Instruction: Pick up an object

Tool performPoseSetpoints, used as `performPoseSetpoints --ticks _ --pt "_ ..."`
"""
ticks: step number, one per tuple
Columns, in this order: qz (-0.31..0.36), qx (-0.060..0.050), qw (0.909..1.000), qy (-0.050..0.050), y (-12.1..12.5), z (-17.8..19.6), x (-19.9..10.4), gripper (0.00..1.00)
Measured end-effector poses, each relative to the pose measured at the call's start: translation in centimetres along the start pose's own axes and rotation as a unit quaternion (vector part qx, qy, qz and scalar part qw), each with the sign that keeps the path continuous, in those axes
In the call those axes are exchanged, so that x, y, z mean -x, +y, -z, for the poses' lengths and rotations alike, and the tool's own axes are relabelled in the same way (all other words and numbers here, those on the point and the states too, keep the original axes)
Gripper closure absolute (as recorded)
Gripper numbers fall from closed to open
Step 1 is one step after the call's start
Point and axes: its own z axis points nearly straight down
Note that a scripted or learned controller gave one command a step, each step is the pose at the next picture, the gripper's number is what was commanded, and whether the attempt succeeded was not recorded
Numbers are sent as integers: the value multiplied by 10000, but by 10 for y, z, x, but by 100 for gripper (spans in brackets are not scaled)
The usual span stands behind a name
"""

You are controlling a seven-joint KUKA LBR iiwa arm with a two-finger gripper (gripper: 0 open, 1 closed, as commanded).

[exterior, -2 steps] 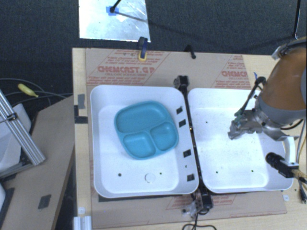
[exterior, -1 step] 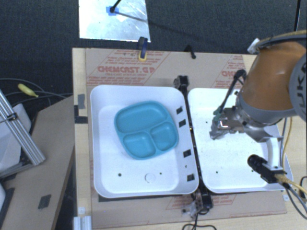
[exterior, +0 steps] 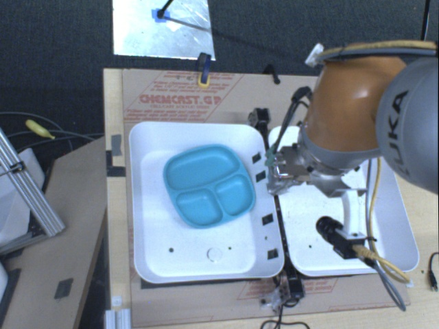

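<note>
**Status: Object Not Yet Picked Up**

The blue divided plate (exterior: 209, 195) lies flat in the left bin (exterior: 147, 252), near the centre and toward the back edge, apart from all four walls. A small clear disc (exterior: 215, 254) rests near the front edge of the same bin. The arm (exterior: 357, 108) hangs over the inner edge of the right bin (exterior: 405, 249), with the gripper (exterior: 280, 177) at the divide between bins. Finger spacing cannot be determined. No object is seen lifted; by this evidence, approach, grasp and lift all remain.

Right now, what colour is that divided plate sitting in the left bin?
Light blue; the divided plate shows clearly in the camera view.
</note>
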Motion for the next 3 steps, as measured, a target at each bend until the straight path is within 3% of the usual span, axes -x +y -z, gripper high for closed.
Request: performPoseSetpoints --ticks 1,2,3 --pt "-71 28 10000 -13 0 70 42 100" --pt "-23 3 10000 -6 0 95 4 100" --pt "-23 19 10000 -1 1 151 -28 100"
